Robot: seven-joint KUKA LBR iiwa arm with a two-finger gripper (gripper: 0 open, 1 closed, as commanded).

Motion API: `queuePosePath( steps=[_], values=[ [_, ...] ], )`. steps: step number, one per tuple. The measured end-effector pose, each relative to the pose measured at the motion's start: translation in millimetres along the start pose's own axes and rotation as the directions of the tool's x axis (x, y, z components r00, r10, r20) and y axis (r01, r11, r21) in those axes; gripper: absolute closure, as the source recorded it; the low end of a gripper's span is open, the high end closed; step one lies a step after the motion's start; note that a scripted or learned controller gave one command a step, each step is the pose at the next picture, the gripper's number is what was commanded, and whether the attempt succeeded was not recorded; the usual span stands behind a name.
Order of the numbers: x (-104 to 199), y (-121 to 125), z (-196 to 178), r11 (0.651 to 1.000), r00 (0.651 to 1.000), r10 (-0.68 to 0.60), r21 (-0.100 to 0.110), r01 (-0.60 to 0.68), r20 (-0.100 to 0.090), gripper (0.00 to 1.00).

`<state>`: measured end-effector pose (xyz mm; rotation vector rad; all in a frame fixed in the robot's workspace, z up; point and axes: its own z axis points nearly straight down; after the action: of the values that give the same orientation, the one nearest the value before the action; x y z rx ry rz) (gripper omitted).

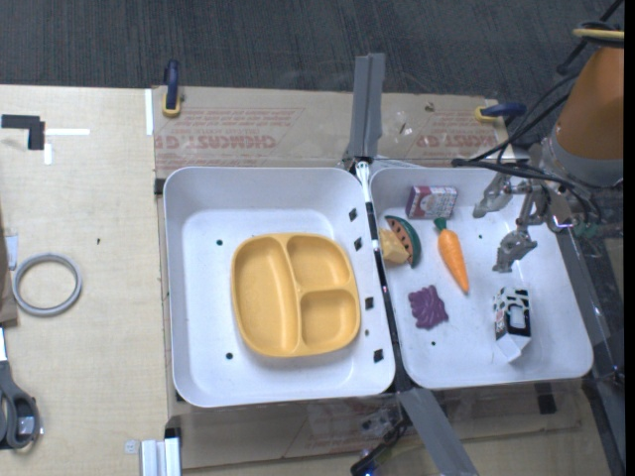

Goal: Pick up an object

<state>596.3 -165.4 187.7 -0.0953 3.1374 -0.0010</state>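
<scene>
The right bin (pixel 556 360) holds an orange carrot (pixel 453 256), a purple bunch of grapes (pixel 428 306), a watermelon slice (pixel 400 239), a small pink and white box (pixel 432 201) and a black and white carton (pixel 513 317). My gripper (pixel 499 228) hovers over the right part of this bin, to the right of the carrot and above the carton. Its two fingers are spread open with nothing between them.
A yellow divided plate (pixel 296 293) lies in the left bin (pixel 189 345). A grey divider bar (pixel 367 107) runs between the bins at the back. A tape ring (pixel 44 284) and scissors (pixel 18 415) lie on the bench at the left.
</scene>
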Motion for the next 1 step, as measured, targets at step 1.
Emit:
queuePosePath(
  steps=[1],
  values=[
    [-15.8, -3.4, 95.2, 0.946, 0.946, 0.325, 0.0, -0.325, 0.0, 0.0]
  ],
)
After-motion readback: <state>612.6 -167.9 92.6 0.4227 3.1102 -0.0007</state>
